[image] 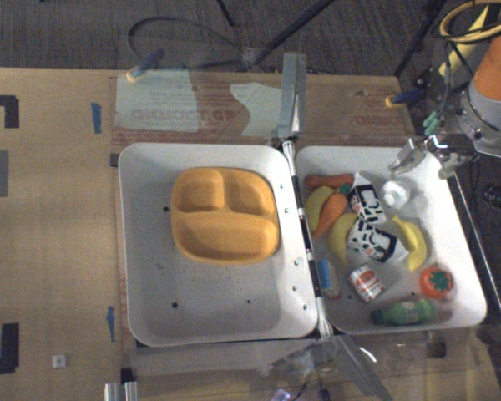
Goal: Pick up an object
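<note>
camera view: fixed above the bench, looking down at a slant on two white bins set side by side.
arm: grey with an orange band (494, 72), reaching in from the right, over the upper right corner of the right bin.
gripper: the gripper (423, 159) hangs above the top right corner of the right bin (463, 249); its two fingers stand spread apart with nothing between them.
left bin: the left bin (150, 291) holds an orange divided plate (225, 214), lying flat in the upper middle.
right bin objects: a carrot (331, 210) and a yellow banana-shaped piece (318, 204) lie near the left wall; a black and white carton (371, 225) lies across the middle, touching a yellow banana (415, 242); a white cup (394, 194) sits just below the gripper.
front of right bin: a red and white can (367, 283) lies near the middle, a green bottle (403, 312) lies on its side by the front wall, and a tomato (435, 281) rests near the right wall.
task state: every object lies in the bin, none lifted.
</note>
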Motion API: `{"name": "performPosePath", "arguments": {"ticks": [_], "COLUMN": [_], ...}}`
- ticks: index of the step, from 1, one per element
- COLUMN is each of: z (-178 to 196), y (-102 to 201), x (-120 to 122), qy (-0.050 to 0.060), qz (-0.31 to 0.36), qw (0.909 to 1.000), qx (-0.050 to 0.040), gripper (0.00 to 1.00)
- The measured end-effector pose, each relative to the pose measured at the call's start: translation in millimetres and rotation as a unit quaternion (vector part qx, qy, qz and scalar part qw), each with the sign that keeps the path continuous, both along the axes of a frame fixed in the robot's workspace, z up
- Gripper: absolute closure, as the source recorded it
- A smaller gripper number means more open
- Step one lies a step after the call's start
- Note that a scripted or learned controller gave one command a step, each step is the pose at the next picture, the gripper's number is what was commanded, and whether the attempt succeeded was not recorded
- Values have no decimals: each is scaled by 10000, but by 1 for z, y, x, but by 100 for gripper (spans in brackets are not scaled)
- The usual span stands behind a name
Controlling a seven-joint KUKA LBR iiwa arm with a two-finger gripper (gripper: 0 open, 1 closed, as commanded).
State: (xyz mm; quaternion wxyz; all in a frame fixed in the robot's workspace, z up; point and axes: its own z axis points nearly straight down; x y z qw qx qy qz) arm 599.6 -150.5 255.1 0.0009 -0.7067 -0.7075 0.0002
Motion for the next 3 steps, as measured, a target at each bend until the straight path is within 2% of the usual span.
{"name": "performPosePath", "arguments": {"ticks": [1, 2, 3], "z": [-137, -76, -65], "y": [-40, -56, -56], "x": [1, 0, 1], "qy": [-105, -36, -68], "qz": [966, 1608, 1602], "qw": [9953, 9870, 9871], "qx": [-30, -20, -39], "gripper": [0, 0, 100]}}
